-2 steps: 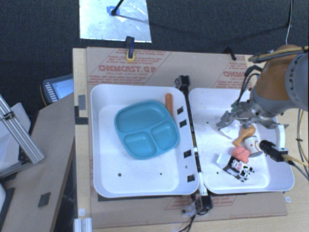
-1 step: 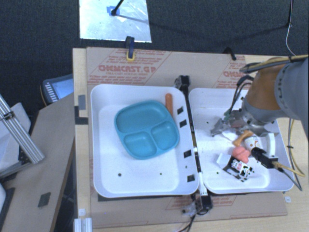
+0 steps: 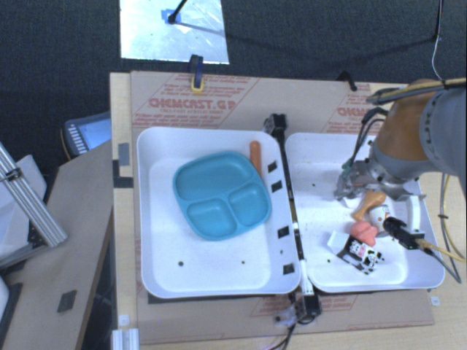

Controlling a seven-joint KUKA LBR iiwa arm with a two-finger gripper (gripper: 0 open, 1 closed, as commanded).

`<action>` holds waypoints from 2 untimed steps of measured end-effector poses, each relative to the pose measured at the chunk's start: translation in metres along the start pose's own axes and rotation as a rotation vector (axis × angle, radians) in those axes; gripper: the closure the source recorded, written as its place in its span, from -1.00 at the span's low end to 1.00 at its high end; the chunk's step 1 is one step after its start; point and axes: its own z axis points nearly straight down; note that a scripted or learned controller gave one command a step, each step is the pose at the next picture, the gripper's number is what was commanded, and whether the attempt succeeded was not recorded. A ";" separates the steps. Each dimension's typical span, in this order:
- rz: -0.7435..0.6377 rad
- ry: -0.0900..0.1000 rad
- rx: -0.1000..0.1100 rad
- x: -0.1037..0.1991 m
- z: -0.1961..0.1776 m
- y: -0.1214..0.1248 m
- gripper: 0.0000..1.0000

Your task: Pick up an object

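So the arm [image 3: 419, 133] comes in from the right of the frame and its gripper [image 3: 354, 184] is down in the right bin [image 3: 321, 268], but honestly I can't tell if the fingers are open or closed from this angle. Just below it, toward the lower right, there's a little pile: an orange piece [image 3: 368, 203], a pink toy [image 3: 363, 231] and a black-and-white cow thing [image 3: 359, 254]. The left bin [image 3: 157, 268] holds a blue plate [image 3: 220, 195] with a carrot [image 3: 255, 156] at its upper right edge.

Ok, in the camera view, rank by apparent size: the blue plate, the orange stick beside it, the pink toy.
1. Blue plate, clearly largest.
2. Pink toy and orange stick: look too alike to rank.
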 end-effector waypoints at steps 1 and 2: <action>-0.002 0.001 0.000 -0.008 -0.053 0.009 1.00; -0.003 0.001 0.002 -0.008 -0.099 0.018 1.00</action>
